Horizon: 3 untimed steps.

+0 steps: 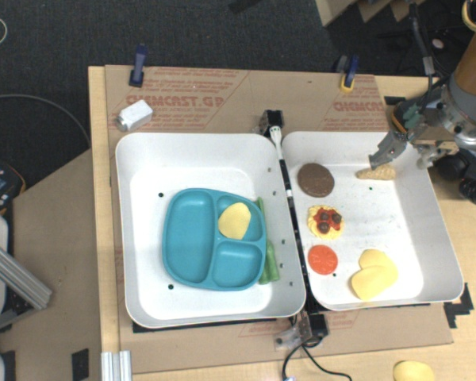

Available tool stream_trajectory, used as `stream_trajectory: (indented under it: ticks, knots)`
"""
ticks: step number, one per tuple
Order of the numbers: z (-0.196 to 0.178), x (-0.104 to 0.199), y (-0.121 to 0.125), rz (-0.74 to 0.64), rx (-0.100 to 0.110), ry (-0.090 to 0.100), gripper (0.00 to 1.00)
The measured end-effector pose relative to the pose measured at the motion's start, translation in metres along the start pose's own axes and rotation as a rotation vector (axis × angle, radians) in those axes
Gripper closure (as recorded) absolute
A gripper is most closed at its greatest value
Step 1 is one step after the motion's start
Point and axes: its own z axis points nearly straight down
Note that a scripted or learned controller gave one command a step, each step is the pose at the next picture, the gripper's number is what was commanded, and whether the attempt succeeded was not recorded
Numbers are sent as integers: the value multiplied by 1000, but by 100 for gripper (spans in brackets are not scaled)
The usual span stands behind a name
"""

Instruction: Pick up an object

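My gripper [401, 162] hangs open over the far right part of the right bin [428, 213]. A flat tan piece [377, 173] lies on the bin floor just under its left finger [385, 151], not between the two fingers. Nearer the bin's left wall lie a brown disc [315, 179], a small yellow round with red toppings [325, 221] and a red disc [323, 259]. Two yellow lumps [373, 276] rest at the near side.
The left bin [143, 181] holds a blue divided plate [210, 240] with a yellow piece [235, 221] in one compartment and a green strip [267, 252] along its right side. A white block [135, 115] sits on the cardboard behind it. Another yellow lump [412, 370] lies outside, front right.
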Motion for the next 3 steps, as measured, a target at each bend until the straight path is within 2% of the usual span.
stream_trajectory:
  ticks: [1, 2, 3]
  knots:
    - [51, 32, -88, 1, 11, 4, 0]
    - [146, -14, -96, 5, 8, 1, 0]
    - [76, 112, -92, -9, -6, 1, 0]
